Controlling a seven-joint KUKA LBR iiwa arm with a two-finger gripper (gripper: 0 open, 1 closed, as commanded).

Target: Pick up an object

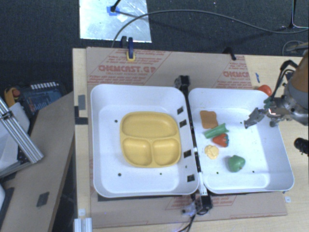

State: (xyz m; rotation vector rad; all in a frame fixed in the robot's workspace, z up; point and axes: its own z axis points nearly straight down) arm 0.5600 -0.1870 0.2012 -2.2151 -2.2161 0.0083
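Camera view: the right bin (270, 178) is the landmark here. On its floor, toward the wall it shares with the left bin (104, 144), lies a small cluster of toy foods. A flat brown slab (208, 119) like a slice of bread sits highest in the view. Just below it a green pod-shaped piece (215, 131) lies slantwise, touching a red piece (221, 140). Below those is a small pale yellow lump (211, 152), and nearer the bin's front wall a rounded green pepper-like piece (236, 163) stands apart from the rest.

All look like light, hard, glossy moulded plastic, so likely slippery and inclined to skid on the smooth white floor. The green pepper seems the best candidate: isolated, bulbous, best pinched across its widest middle. The flat slab would be hard to get under.

The gripper (252, 119) hangs over the right bin's far side, above bare floor, well apart from the toys; whether its jaws are apart or together I cannot tell, and nothing is visibly in them.

The left bin holds a yellow three-compartment plate (147, 139), matte and rounded
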